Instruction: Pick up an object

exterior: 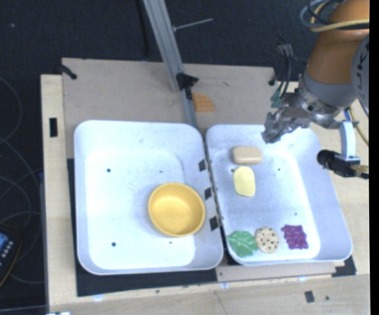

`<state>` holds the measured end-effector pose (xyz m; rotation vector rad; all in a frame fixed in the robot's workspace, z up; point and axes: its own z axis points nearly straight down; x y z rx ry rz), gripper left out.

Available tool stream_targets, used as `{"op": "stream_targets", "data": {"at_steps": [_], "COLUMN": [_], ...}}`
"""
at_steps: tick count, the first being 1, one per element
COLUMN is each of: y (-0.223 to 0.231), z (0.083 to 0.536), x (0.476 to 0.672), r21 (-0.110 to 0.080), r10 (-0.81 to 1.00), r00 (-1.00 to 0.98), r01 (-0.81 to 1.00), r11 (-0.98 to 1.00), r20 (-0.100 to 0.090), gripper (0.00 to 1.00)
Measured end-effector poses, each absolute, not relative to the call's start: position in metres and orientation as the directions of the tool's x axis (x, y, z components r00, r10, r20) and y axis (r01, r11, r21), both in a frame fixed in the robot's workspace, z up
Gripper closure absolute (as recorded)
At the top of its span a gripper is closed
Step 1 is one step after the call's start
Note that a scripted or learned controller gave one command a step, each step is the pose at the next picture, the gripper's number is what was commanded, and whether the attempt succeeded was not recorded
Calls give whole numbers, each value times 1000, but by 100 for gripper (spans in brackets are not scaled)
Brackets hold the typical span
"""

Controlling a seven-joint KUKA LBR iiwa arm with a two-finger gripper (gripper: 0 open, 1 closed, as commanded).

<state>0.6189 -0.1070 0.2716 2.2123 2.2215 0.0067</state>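
**Gripper poised at the far corner of the right bin, nearest object lying just below and to the left**

The gripper point(272, 133) is being held over the upper edge of the right bin point(320, 195), near that bin's far right corner, with the grey and orange arm point(334, 51) reaching in behind it. Whether anything is being gripped cannot be told; nothing is being seen beneath the tool.

The objects are being kept in the right bin. A tan soap-like block point(247, 154) is lying closest to the gripper, down and to the left of it in the picture, with its long axis running across the bin from left to right. Just below it, almost touching, a pale yellow piece point(244, 181) is lying with its long axis running towards the near edge. Well apart from these, along the near wall, a green leaf shape point(242, 242), a cookie point(267, 239) and a purple grape bunch point(295, 236) are being seen in a row. A yellow bowl point(176, 209) is sitting in the left bin point(110, 156).

The tan block is being judged the likeliest target, since only a short move leftward and downward is being called for. A grasp across its shorter width is being judged the easier one.
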Motion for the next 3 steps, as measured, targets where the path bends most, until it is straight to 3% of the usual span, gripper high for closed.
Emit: {"op": "stream_targets", "data": {"at_steps": [2,3], "y": [2,63], "z": [263,255], "x": [631,647], "r21": [-1,1], "r10": [1000,1000], "r00": [-7,-8], "r01": [1000,1000], "r11": [7,8], "r20": [1,1], "gripper": [100,100]}}
